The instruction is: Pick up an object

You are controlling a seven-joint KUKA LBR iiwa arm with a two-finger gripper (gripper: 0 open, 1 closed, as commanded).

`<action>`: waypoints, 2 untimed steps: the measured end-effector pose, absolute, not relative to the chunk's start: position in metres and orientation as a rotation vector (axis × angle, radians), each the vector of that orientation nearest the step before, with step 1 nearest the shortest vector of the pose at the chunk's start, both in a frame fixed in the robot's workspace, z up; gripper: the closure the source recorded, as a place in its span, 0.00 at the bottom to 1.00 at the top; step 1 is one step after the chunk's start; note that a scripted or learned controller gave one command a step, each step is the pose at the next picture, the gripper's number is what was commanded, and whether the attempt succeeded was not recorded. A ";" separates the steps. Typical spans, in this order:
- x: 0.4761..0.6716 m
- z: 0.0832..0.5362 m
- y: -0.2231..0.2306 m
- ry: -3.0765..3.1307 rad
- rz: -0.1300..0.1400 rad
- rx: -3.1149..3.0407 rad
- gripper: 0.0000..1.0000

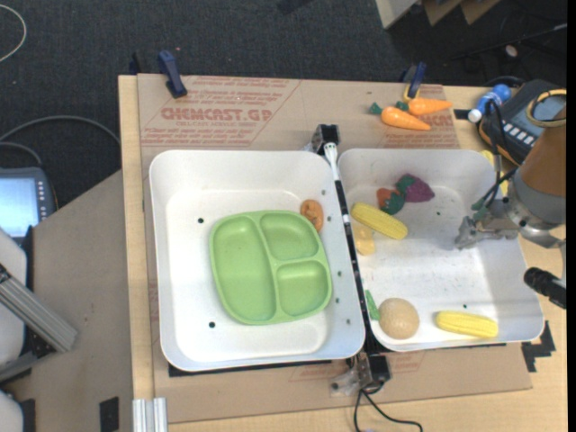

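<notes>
1. Hand (475, 229) low in the right bin (432, 282), near its right wall, about midway along. Nothing between the fingers; can't tell if they're open or closed, too small and dark.
2. Right bin items: corn (379, 220) near the left wall, small yellow piece (363, 239) just beside it, purple-red-green cluster (404, 192) toward the far side, beige ball (398, 317) at the near left corner, second corn (466, 323) along the near edge.
3. Left bin (180, 241): green tray (270, 265) in the middle, small orange piece (311, 211) touching its far right corner.
4. Bench (216, 106): two carrots (409, 113) outside the bins, at the far right edge.
5. Nearest targets, by my judgement: second corn or the cluster; both well apart from the hand.
6. Handling guess: toy food, light, stiff plastic, smooth and likely slippery. Corn is best taken across its narrow middle. Ball likely rolls away and squirts out unless gripped dead centre.
7. Risk: an item against a bin wall leaves little room for a finger.
8. Progress: no grasp yet, pick not started.
</notes>
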State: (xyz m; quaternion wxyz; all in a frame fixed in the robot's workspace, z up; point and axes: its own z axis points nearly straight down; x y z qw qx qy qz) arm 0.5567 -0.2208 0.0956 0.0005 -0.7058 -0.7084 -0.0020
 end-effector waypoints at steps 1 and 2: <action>0.583 0.159 -0.131 -2.236 -0.011 -2.215 1.00; 0.580 0.155 -0.137 -2.223 -0.001 -2.221 0.00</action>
